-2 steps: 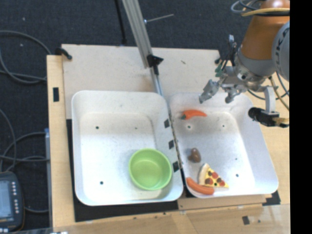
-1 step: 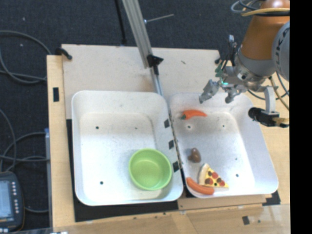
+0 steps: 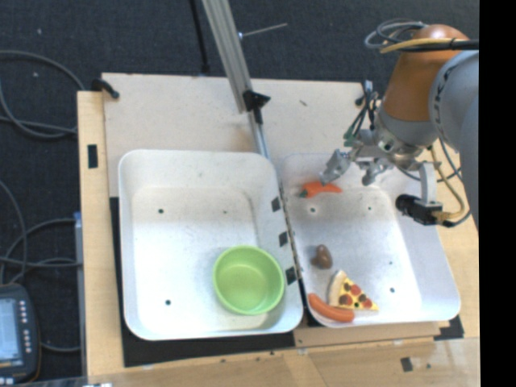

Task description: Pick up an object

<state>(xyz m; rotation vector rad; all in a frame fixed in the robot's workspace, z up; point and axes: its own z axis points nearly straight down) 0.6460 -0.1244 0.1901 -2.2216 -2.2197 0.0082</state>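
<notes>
The left bin [image 3: 161, 216] is a shallow white tray with rounded corners, and it holds a single lime-green bowl [image 3: 248, 279], round and upright, sitting near its front right corner, close to the wall it shares with its neighbour. Along that shared wall a grey metal rail [image 3: 230, 47] slants up toward the top of the view. The right bin [image 3: 419, 272] holds the smaller things: a small orange piece [image 3: 321, 189], flat and elongated with a paler end, lies near its back left corner; a little brown rounded lump [image 3: 322, 256] sits farther forward, well apart from it; and at the front edge a toy pizza slice [image 3: 351, 292], yellow with red dots, lies just beside a red-orange sausage [image 3: 330, 308], the two touching or nearly so. The gripper [image 3: 355, 168] hangs over the back of the right bin, its two fingers spread apart, with nothing between them; the left fingertip is just above and beside the orange piece. Behind it rises the grey arm [image 3: 451, 79] with its orange band.
</notes>
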